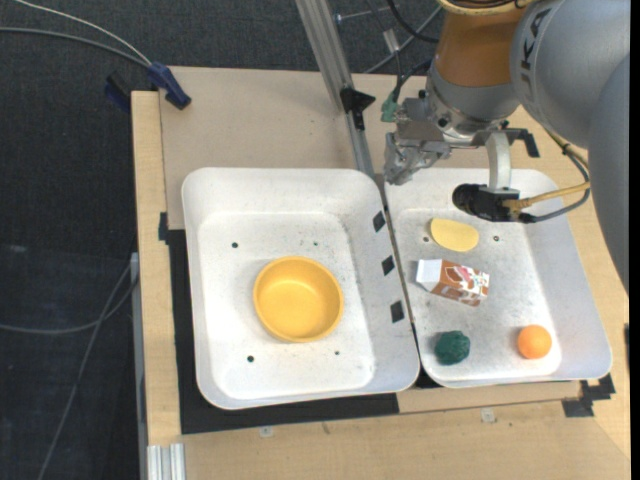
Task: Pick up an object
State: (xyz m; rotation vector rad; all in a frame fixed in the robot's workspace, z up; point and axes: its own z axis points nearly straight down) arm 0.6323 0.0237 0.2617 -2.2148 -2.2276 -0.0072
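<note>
Arm (pixel 540 38), grey with orange band, enters from the right and hangs over the far end of the right bin (pixel 590 318). Landmark: right bin.

Left bin (pixel 215 368) lies against the right bin's left side, rims touching. It holds a yellow bowl (pixel 297 298), upright, near its middle.

Gripper (pixel 403 163) sits above the right bin's far-left corner, close to the seam between the bins. Nothing visible between its tips; spread of the tips cannot be told at this angle.

Inside the right bin, largest first:
- small carton (pixel 455 281), white and brown, on its side, near centre;
- pale yellow flat oval piece (pixel 455 234), just beyond the carton;
- dark green ball-like object (pixel 452 347), near edge, left of centre;
- orange ball (pixel 534 342), near-right part.

All four lie apart from one another and from the gripper.
</note>
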